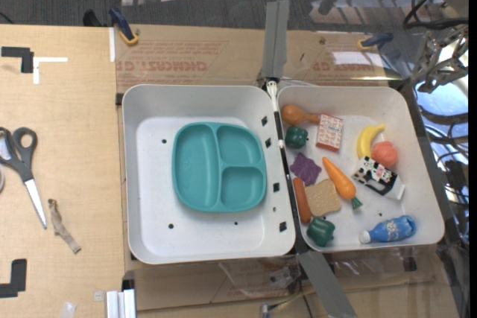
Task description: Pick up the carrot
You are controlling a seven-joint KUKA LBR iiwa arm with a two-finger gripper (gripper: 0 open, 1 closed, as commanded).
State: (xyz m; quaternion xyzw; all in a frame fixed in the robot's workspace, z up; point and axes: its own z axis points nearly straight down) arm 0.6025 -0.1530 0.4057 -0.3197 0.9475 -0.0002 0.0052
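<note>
The carrot (339, 179) is lying in the right bin (417, 132), roughly in the middle, tilted diagonally with its green tip pointing toward the lower right. It's touching the slice of toast (323, 197) on its lower left, and the purple piece (305, 168) sits just to its left. Right beside it on the other side is the black-and-white carton (376, 176), with the peach (384, 154) and the banana (368, 139) a bit above that. Up top there's a chicken drumstick (295, 115), a dark green pepper (297, 136) and a little red-and-white box (329, 132). Along the left wall of that bin lies a hot dog (301, 199), with another green pepper (320, 231) near the front and a blue bottle (389, 230) lying on its side in the front right corner. The left bin (141, 160) has a teal divided plate (220, 167) in it. Out on the counter (59, 123) to the left are a pair of scissors (24, 167). Can't tell anything about the end effector from this view.
</note>
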